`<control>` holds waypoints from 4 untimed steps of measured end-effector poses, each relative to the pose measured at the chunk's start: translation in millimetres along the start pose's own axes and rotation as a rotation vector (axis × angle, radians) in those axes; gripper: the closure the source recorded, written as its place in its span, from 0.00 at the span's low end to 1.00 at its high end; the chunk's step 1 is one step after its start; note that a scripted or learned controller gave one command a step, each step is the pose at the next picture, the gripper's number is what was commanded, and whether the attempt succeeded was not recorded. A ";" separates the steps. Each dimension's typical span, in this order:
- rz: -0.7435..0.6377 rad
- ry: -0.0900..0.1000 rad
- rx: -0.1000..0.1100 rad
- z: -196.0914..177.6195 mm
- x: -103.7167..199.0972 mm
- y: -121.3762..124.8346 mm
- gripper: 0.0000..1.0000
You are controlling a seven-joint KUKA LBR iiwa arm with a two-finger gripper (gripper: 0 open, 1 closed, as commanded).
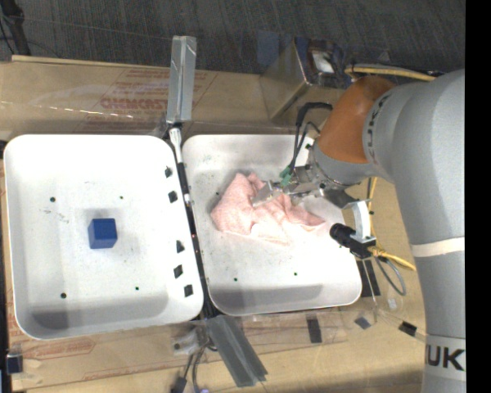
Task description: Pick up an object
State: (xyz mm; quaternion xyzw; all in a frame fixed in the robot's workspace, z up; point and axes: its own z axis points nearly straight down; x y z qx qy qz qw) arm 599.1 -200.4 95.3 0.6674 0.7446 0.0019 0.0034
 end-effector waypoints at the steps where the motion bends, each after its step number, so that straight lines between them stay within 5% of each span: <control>1: -0.004 0.002 0.003 -10.8 0.7 0.7 1.00; 2: -0.005 0.002 0.003 -10.9 0.6 0.6 0.00; 3: -0.071 0.000 0.003 0.1 0.1 10.4 0.00; 4: -0.075 0.000 0.001 -10.7 1.1 11.7 1.00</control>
